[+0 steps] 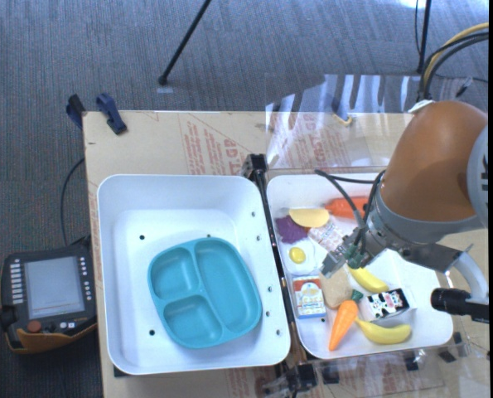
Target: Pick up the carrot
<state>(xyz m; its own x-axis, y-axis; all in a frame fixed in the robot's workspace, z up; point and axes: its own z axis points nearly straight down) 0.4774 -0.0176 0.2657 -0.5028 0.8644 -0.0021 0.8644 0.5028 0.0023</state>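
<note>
Carrot (pixel 343 324) lies in the right bin (pixel 441 332), near that bin's front edge, orange body with a green tuft at its upper end. Long axis runs roughly front-to-back in the camera view, tilted a little, tip toward the front left, green end toward the rear right. Gripper (pixel 343 259) sits above the middle of the same bin, over a crowd of toy foods; carrot lies toward the front of the bin from it, near but apart. Whether the gripper is apart or together: cannot tell, wrist and orange band block the view. Nothing is seen clamped in it. Judgement: coming move needs a short travel toward the front edge and a wrist turn so the closing line crosses the carrot's long axis. Neighbours are tight: small carton (pixel 309 297) just left of the carrot, cow-print block (pixel 385 303) and banana (pixel 384 332) just right, second banana (pixel 367 279) behind. Risk of nudging these on descent. Left bin (pixel 113 222) holds a blue divided plate (pixel 205 292). Bench is a board (pixel 180 143) with a blue clamp (pixel 110 113) at its far left corner; grey carpet around, teach pendant (pixel 49 298) on the floor at left, tripod legs (pixel 188 33) behind.
</note>
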